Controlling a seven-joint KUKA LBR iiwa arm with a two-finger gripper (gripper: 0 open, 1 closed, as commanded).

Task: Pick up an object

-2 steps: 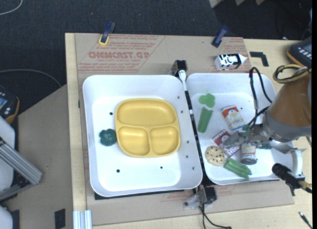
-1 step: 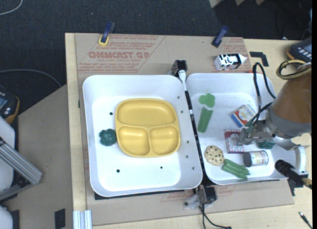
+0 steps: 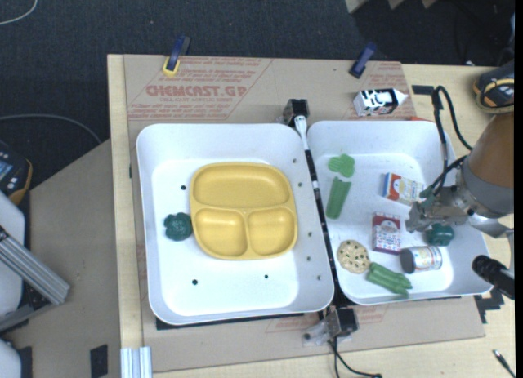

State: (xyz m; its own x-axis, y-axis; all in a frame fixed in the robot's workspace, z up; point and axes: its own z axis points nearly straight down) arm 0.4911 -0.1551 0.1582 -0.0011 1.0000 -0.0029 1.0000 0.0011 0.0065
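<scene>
My gripper (image 3: 428, 216) hangs low at the right side of the right bin (image 3: 368, 135), under the arm's grey wrist and orange band. A small dark teal object (image 3: 442, 234) lies just below and right of it, partly hidden by the gripper. Close by lie a red packet (image 3: 386, 233), a small silver can (image 3: 422, 259) on its side and a white and red carton (image 3: 399, 187). Further left in the same bin are a green bottle-shaped toy (image 3: 339, 185), a round cookie (image 3: 353, 255) and a green pickle-like piece (image 3: 388, 278).
The left bin (image 3: 155, 156) holds a yellow divided plate (image 3: 243, 209) and a dark green broccoli-like toy (image 3: 177, 226). A black and white small box (image 3: 380, 101) sits on the bench behind the right bin. Cables run along the right bin's far right edge.
</scene>
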